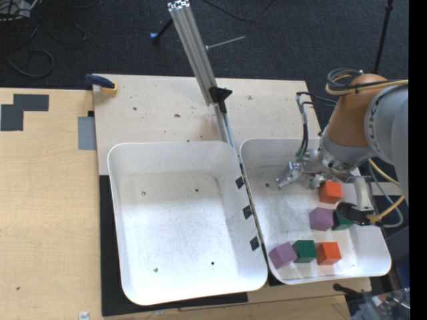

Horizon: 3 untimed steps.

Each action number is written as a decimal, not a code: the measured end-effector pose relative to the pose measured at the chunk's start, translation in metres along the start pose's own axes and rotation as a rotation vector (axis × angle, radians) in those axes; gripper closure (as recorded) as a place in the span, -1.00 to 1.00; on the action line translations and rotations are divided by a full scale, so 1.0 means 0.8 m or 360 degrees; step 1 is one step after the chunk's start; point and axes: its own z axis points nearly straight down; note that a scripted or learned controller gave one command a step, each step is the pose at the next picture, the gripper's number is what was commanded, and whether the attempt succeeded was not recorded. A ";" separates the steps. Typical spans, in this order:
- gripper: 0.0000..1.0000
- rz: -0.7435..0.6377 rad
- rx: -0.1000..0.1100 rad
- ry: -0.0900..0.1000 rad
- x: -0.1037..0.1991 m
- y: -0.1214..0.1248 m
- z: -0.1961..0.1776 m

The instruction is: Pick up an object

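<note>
2 glossy white plastic bins (180, 285) speckled with dark marks rest on a matt pale wood bench (47, 212)

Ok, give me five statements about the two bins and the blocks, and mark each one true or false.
1. All the blocks lie in the right bin. True.
2. A purple block, a green block and an orange block sit in a row near that bin's front edge. True.
3. The left bin holds a green block. False: no block lies in it.
4. The gripper holds an orange block. False: nothing shows between its fingers; the nearest orange block lies apart on the bin floor.
5. There are two purple blocks. True: the second lies further back.
</note>
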 end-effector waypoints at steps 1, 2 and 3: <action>1.00 0.0007 -0.0007 -0.0003 -0.003 0.001 -0.017; 1.00 0.0004 -0.0020 -0.0005 -0.005 0.001 -0.097; 1.00 0.0000 -0.0022 -0.0006 -0.009 -0.002 -0.176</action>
